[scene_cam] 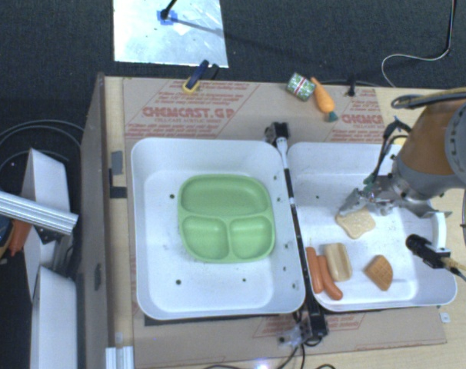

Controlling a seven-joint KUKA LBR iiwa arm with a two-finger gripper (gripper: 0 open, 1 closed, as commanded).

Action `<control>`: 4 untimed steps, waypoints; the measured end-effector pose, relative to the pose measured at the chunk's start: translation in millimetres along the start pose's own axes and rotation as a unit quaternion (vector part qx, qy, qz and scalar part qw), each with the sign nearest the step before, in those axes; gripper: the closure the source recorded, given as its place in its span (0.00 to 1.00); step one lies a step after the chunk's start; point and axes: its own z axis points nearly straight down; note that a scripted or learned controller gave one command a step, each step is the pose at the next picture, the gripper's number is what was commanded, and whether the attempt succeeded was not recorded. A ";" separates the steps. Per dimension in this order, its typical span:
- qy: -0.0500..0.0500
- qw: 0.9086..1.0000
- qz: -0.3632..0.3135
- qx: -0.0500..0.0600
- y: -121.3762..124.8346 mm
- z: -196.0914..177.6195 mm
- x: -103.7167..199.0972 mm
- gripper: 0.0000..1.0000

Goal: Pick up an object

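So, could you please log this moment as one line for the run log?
gripper: low in right bin, at toast slice | grasp: cannot tell | hot dog, croissant: untouched | left bin: green tray

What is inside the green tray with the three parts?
The green tray in the left bin holds nothing in its three compartments. What lies under the tray is covered.

The grey arm [462,141] carries a broad orange band, thin dark cables and a silvery metal gripper [354,204] at its tip.
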 end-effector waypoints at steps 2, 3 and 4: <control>0.000 1.000 -0.001 0.002 -8.1 -40.2 74.6 0.00; -0.001 1.000 0.001 0.001 15.1 -56.6 41.1 0.00; -0.001 1.000 0.000 -0.001 2.9 1.1 2.6 0.00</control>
